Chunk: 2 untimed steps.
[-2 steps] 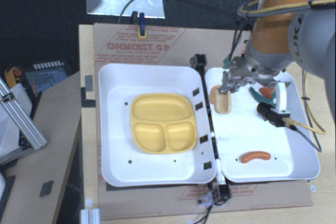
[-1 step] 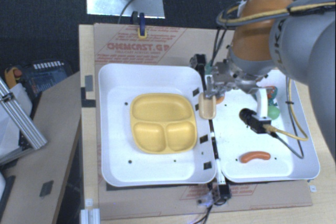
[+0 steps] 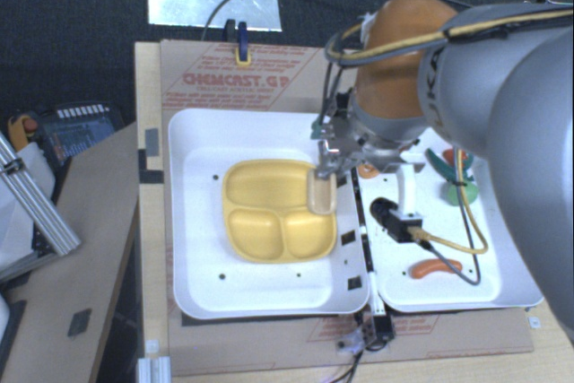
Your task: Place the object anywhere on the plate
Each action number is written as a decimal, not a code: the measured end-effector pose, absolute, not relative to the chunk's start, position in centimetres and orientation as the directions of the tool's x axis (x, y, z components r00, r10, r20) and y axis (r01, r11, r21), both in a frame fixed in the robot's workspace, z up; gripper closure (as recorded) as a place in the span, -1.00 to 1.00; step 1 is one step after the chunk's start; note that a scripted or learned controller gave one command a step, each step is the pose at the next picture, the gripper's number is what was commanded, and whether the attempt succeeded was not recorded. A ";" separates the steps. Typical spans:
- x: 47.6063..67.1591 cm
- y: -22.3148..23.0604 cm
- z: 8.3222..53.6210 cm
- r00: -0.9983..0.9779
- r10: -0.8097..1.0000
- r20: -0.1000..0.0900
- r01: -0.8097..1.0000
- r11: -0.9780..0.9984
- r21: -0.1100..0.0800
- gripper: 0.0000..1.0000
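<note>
Plate (image 3: 269, 215), yellow and divided, in the left bin (image 3: 193, 282). The tool (image 3: 323, 173) hangs at its 3 o'clock rim, a pale tan block (image 3: 321, 195) just beneath; you cannot tell its grip. Move toward 9 o'clock before releasing, clear of the rim.

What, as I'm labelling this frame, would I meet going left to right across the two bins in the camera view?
Left bin wall → yellow divided plate → pale block over the plate's right edge → orange sausage-shaped thing in the right bin.
</note>
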State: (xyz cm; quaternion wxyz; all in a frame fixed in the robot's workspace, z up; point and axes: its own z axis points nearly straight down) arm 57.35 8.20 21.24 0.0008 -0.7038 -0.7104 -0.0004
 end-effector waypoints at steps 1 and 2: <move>56.3 14.3 21.6 -0.011 1.000 0.002 1.000 0.011 0.001 1.00; 54.9 14.8 22.0 -0.006 1.000 0.001 1.000 0.006 -0.001 1.00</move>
